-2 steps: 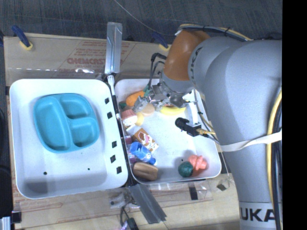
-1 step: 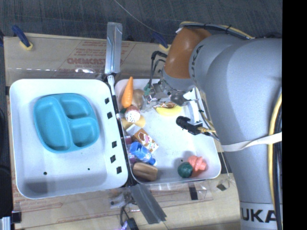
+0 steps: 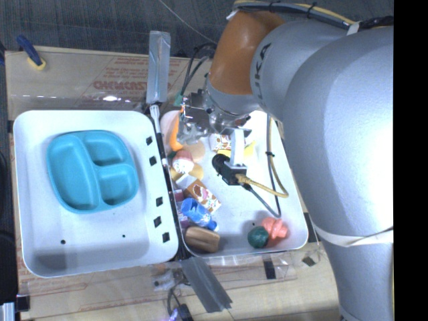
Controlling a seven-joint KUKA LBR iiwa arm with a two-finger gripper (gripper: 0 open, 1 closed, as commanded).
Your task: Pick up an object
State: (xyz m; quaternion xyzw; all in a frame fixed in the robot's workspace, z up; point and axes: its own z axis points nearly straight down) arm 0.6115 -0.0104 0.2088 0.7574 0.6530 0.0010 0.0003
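The gripper [image 3: 195, 120] sits low at the right bin's [image 3: 292, 199] upper left corner; its grip state cannot be determined. Small objects [image 3: 192, 192] lie just below it along the bin's left wall. The left bin [image 3: 27, 199] contains a blue divided tray [image 3: 91, 169].

Arm [image 3: 334, 112] hides right bin's [image 3: 231, 243] far right corner and right rim. Gripper [image 3: 200, 122] buried in wrist clutter, fingers unreadable. Toys along bin's left wall overlap, too jumbled to name.
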